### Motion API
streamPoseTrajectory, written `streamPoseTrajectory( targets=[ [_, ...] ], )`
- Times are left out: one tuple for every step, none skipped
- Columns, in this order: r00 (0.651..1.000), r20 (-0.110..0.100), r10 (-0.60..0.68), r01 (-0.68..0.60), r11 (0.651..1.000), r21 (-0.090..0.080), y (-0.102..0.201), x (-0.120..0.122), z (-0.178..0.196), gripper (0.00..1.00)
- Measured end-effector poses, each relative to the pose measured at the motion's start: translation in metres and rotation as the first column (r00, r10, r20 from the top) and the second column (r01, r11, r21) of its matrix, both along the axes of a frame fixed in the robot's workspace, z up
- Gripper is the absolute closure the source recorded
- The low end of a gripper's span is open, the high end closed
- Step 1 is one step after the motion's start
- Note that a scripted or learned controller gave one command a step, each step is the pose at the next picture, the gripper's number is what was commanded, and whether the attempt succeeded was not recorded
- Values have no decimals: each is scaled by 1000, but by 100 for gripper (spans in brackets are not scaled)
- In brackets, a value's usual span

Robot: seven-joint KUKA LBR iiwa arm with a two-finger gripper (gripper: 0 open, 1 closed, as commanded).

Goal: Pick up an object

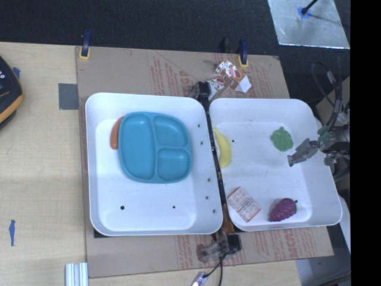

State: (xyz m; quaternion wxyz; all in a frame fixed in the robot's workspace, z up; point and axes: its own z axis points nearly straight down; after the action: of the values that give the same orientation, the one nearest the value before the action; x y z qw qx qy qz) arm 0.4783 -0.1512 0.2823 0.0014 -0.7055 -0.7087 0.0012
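Objects for picking, 4 in the right bin (309, 117), listed by position:

1. Green lumpy item (281, 139), upper right area of the bin floor, lying alone, just left of my gripper.
2. Purple grape cluster (283, 210), lower right area, close to the near wall.
3. Small printed carton (243, 204), reddish with a pale face, lying flat near the lower left corner, beside the grapes but apart from them.
4. Yellow banana-like item (223, 148), against the left wall, next to the seam between the 2 bins.

Left bin (101, 207) contents, 2 items:

1. Blue divided plate (156, 147) with 3 compartments, lying in the upper middle of the bin.
2. Orange item (114, 134), mostly hidden under the plate's left edge; its kind cannot be told.

My gripper (296, 158): over the right side of the right bin, reaching in from the right edge, its tip just below and right of the green lumpy item and not touching it. I cannot tell whether it is apart or together; nothing shows in its grasp.

Surroundings: both bins sit on a cardboard sheet (149, 70) on a wooden bench (36, 177). A crumpled wrapper (229, 76) lies on the cardboard just behind the bins' seam. A yellow and black device (8, 94) rests at the bench's left edge.
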Motion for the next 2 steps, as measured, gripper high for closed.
streamPoseTrajectory(
  targets=[
    [1000,-2,2,-2,1000,-1,28,125,-68,0],
    [1000,-1,0,0,1000,-2,-12,74,-70,0]
  ],
)
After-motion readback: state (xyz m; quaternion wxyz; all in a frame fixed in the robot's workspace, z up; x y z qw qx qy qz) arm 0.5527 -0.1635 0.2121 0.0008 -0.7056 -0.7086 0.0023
